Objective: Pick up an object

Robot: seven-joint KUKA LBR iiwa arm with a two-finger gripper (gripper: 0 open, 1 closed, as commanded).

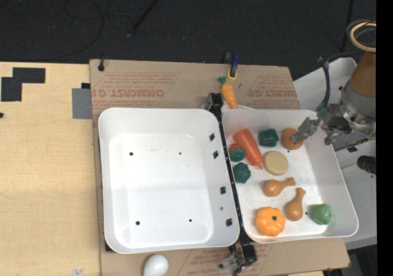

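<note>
The right bin holds several toy foods: an orange carrot, a dark green piece, a brown-orange piece, a beige disc, two teal pieces, two drumsticks, an orange pumpkin and a green fruit. My gripper hangs over the bin's far right corner, open, with nothing between its fingers. Its left finger is right beside the brown-orange piece.
The left bin adjoins the right one. On the cardboard behind the bins lie a small carrot and a blue and yellow clamp. A white egg rests at the front edge. Wooden benchtop extends to the left.
</note>
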